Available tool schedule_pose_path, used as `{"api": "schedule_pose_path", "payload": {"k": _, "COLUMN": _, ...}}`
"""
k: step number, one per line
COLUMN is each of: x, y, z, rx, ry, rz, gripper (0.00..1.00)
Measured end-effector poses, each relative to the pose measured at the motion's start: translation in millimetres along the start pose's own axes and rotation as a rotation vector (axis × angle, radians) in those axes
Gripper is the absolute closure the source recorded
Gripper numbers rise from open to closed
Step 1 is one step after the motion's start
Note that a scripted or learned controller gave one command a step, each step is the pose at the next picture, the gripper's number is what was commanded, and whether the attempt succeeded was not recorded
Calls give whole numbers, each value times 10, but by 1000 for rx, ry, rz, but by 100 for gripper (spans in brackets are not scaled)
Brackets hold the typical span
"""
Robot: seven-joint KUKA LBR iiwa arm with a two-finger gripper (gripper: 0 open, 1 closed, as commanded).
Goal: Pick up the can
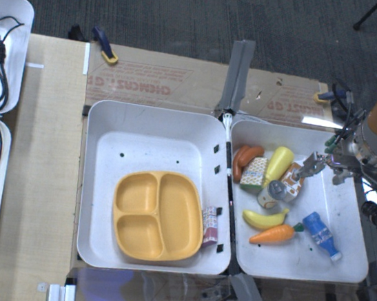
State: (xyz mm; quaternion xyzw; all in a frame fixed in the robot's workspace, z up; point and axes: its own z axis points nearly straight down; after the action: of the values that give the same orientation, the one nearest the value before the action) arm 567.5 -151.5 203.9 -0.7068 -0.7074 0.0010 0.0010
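The can lies on its side in the left bin, tucked just beside the yellow plate near the wall. The claw hangs over the right bin, close to the toy food; I cannot tell if it is apart or together.

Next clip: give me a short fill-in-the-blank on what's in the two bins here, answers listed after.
1. The yellow divided plate lies in the ____ bin.
2. The plate has ____ compartments.
3. The carrot lies just below the ____ in the right bin.
4. The blue bottle lies to the ____ of the carrot in the picture.

Missing words: left; three; banana; right
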Motion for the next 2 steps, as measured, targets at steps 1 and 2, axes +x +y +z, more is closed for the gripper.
{"api": "schedule_pose_path", "payload": {"k": 1, "x": 314, "y": 149, "z": 819, "rx": -1, "ry": 0, "rz": 167, "gripper": 0}}
{"api": "schedule_pose_path", "payload": {"k": 2, "x": 304, "y": 146, "z": 736, "rx": 0, "ry": -1, "rz": 168, "gripper": 100}}
